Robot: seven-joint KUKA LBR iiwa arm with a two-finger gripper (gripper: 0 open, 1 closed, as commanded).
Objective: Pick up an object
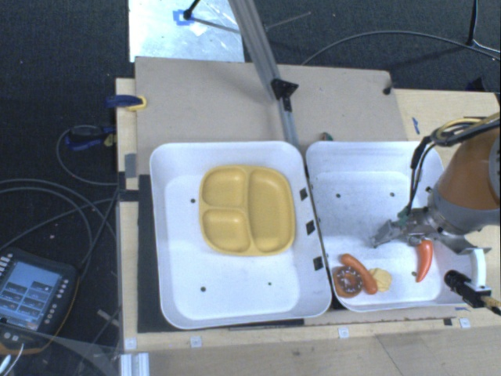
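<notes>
Here, places told from the right bin (352, 171), the white one nearer the arm.

Left bin (168, 210): touching the right bin's left wall, side by side on the bench (203, 92).

Yellow divided plate (247, 210): in the left bin, toward its upper middle, three compartments, well apart from everything in the right bin.

Arm (470, 186): reaching over the right bin's right rim, orange band above the wrist, dark cables looping over its top.

Gripper (395, 231): low over the right bin's floor, right of centre, grey fingers pointing left. State of the claw: cannot tell whether apart or together; nothing seen between the fingers.

Orange carrot toy (423, 259): on the right bin's floor near its lower right corner, standing roughly upright in the view, just below the wrist and to the right of the claw tips, not between them.

Hot dog toy (358, 272): near the right bin's lower rim, slanting, well below the claw and left of the carrot.

Chocolate donut toy (345, 281): at the right bin's lower left corner, touching the hot dog's left side.

Pale round cracker-like piece (381, 279): by the right bin's lower rim, just right of the hot dog.

Handheld control pendant (27, 292): on the dark floor, far left of the right bin.
</notes>
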